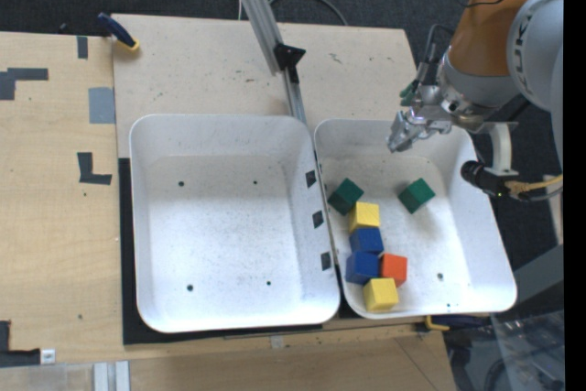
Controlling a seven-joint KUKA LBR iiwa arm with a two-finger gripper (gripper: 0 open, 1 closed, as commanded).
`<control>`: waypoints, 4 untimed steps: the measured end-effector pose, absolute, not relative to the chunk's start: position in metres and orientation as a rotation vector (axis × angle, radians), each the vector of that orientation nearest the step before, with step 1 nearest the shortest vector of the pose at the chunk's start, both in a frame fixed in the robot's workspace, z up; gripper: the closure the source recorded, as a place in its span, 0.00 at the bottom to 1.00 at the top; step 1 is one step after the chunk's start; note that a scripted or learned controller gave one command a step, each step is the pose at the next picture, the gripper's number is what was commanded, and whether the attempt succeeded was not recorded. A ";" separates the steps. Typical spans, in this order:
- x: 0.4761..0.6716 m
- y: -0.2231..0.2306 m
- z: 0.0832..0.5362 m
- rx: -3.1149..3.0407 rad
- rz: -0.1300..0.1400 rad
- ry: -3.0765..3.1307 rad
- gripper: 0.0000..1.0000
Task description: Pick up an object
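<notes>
No writing, label, brand, number or sign can be read anywhere in the camera view.
</notes>
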State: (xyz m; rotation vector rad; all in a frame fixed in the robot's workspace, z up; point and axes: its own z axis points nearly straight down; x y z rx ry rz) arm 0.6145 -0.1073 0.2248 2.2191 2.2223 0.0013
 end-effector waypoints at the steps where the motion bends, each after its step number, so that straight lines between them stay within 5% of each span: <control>1: 0.611 -0.062 0.220 2.217 -0.001 2.229 1.00; 4: 0.580 0.097 0.217 2.216 -0.003 2.232 1.00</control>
